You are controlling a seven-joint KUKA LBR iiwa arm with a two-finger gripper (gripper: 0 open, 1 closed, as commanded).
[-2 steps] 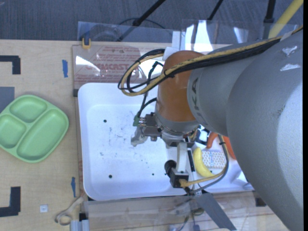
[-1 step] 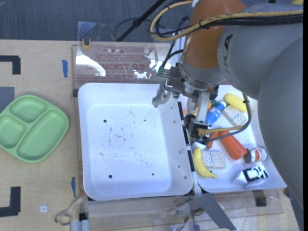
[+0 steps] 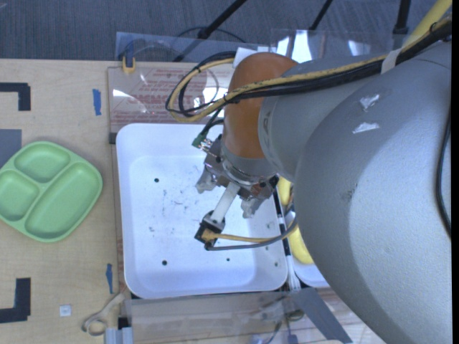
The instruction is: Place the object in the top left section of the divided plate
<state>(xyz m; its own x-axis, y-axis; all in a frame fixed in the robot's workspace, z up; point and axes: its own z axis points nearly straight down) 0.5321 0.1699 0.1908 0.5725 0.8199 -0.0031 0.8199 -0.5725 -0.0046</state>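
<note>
You have the gripper (image 3: 226,198) low over the middle of the white bin (image 3: 154,253), hanging from the orange-banded wrist, and from this slanted look down I cannot tell whether the pincer is wide, narrow or closed on anything, so treat it as empty until you have proof. The likeliest task object is the yellow shape (image 3: 300,251) peeking out at the bin's right wall, mostly hidden under the arm's grey bulk (what it is and how it lies cannot be made out). The green divided plate (image 3: 98,183) sits on the wooden bench well apart to the left, outside the bin, and none of its sections holds anything. The step in hand reads as the pick, not the placing. To do it well, get the arm's own body out of the camera's line first so you can see the yellow object whole, then come down on it squarely rather than sweeping in from the bin's centre. Mind the bin wall beside it, which leaves little room on that side. Lift clear of the rim before travelling left, and only then aim for the plate's small upper compartment (image 3: 41,162).
</note>
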